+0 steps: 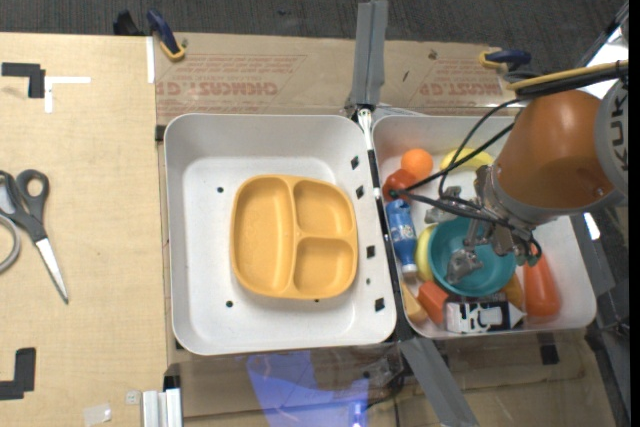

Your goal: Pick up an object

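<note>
Camera view's got the hand [470, 258] down over the teal bowl [485, 265] in the right bin [570, 315]; can't tell its grip. Yellow divided plate [294, 237] sits left.

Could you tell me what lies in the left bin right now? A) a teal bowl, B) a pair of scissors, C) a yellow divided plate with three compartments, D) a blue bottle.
C: the yellow divided plate lies flat in the middle of the left bin, while the scissors rest outside it on the bench.
</note>
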Controlling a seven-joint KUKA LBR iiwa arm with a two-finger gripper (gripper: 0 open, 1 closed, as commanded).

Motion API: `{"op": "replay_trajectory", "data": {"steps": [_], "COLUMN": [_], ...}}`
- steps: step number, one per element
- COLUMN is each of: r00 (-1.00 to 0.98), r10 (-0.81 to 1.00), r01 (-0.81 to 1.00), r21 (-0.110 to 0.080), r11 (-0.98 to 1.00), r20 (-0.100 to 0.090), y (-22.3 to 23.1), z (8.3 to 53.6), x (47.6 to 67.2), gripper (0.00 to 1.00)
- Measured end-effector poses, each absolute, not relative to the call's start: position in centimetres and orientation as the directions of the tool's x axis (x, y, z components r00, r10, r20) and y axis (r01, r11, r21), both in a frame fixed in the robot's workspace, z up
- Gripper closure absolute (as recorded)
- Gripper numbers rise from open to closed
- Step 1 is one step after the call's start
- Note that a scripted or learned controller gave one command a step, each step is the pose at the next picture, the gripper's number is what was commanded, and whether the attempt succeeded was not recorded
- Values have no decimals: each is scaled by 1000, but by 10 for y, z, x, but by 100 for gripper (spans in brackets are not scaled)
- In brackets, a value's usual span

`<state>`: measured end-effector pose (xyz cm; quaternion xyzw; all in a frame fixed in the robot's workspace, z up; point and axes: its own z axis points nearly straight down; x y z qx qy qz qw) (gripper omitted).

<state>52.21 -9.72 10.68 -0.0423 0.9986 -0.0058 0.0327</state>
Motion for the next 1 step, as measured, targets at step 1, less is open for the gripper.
{"op": "replay_trajectory", "data": {"steps": [1], "r00": [-985], "r10": [-169], "r01": [-169], "r21": [-6], "r11": [986], "r20": [-22], "y": [-173], "z": [106], "x": [543], "gripper": [0]}}
